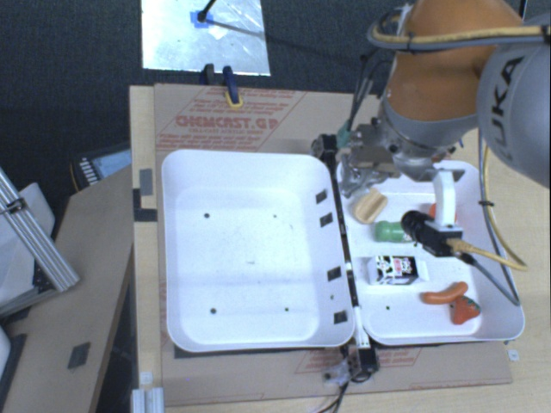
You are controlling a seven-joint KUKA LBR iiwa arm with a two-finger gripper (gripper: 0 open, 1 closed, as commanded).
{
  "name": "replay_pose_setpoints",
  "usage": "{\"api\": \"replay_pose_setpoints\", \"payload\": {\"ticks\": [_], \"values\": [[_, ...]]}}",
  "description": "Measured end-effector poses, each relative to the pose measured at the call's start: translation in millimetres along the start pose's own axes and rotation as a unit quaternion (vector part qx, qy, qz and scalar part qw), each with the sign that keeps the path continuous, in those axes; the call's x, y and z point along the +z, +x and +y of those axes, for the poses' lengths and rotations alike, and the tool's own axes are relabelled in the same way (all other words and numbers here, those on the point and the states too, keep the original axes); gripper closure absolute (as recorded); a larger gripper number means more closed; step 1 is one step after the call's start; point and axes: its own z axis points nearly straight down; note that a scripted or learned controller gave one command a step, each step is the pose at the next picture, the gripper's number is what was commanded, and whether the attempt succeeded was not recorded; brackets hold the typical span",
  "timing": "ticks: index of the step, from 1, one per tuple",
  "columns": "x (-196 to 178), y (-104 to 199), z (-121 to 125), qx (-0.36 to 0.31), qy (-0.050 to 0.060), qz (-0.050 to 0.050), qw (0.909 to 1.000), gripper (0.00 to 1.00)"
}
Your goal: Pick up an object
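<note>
My gripper (351, 177) hangs low over the far left corner of the right bin (495, 269), close to the divider between the two bins. Just right of and below it lies a tan bread-shaped piece (370, 206). A green object (389, 230) rests a little nearer the front. Further forward lies a small black-and-white carton (398, 269). Near the front right corner are an orange sausage-like piece (443, 295) and a red-orange piece (465, 311). The arm's wrist hides the far part of the right bin. I see nothing between the gripper and the bin floor that it holds.
The left bin (250, 248) sits beside the right one on a cardboard sheet (232, 119). A metal plate (205, 24) lies behind the bins, with clamps (231, 84) at the cardboard's far edge. An aluminium frame (26, 239) stands at the left.
</note>
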Motion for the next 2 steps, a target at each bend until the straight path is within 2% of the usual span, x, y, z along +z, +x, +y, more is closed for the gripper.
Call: {"api": "replay_pose_setpoints", "payload": {"ticks": [1, 2], "values": [[13.9, 75.3, -2.6, -0.005, -0.006, 0.002, 1.0, 1.0], [-160.2, 36.8, -60.1, -0.001, -0.015, 0.003, 0.9999, 1.0]]}}
